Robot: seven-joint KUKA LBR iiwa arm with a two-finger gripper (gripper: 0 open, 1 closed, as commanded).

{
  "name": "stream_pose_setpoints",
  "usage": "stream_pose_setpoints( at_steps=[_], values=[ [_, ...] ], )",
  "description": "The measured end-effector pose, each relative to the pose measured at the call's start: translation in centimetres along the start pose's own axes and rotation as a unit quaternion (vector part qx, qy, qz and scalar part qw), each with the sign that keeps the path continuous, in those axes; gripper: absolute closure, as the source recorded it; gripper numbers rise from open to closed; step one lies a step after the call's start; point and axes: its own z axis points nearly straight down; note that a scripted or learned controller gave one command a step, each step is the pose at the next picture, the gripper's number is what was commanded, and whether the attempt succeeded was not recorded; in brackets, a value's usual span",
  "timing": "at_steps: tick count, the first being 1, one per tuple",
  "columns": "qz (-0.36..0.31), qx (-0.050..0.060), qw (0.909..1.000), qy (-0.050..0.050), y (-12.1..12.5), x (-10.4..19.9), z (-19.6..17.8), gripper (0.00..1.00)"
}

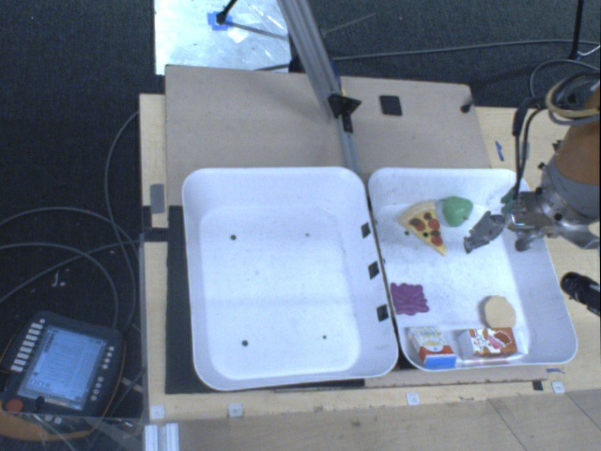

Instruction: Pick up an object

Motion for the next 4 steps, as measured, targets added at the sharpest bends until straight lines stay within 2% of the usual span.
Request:
stream_pose_setpoints(
  at_steps=[1,2,3,4],
  values=[
    [-0.002,-0.002,1.0000,0.000,0.2,0.2,-1.2,1.00],
    [0.000,0.000,1.0000,0.000,-6.3,-0.9,2.2,1.00],
    [0.000,-0.002,1.0000,-0.001,-6.8,-4.9,12.4,1.00],
    [-0.002,-0.004,1.0000,-0.001,-6.6,-4.8,11.1,1.00]
  ],
)
